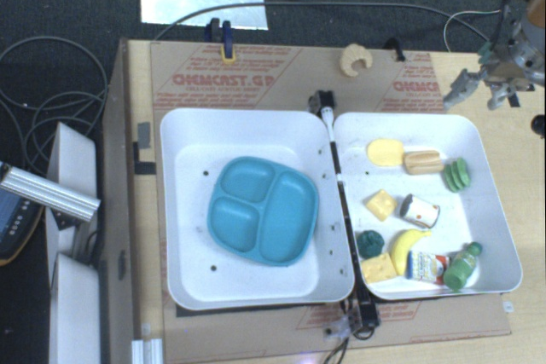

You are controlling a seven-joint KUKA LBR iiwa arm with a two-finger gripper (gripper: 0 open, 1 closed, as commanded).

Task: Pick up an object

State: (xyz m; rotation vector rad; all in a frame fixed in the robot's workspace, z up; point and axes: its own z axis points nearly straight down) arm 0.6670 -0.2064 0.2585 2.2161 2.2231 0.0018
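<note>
The right bin (486, 151) holds several small items: a yellow round piece (386, 153), a tan roll (422, 160), a green ridged piece (456, 174), a yellow cube (380, 204), a small white can (420, 210), a dark green lump (370, 244), a banana (406, 247), a yellow wedge (379, 268), a colourful packet (424, 267) and a green bottle (461, 266). My gripper (478, 94) hangs above the bench just beyond the right bin's far right corner. It is open, with nothing between its fingers.
The left bin (192, 141) holds a blue divided plate (263, 210). A beige ring-shaped object (355, 60) lies on the cardboard behind the bins. A blue and yellow clamp (223, 38) stands at the bench's far edge. Cables run across the floor.
</note>
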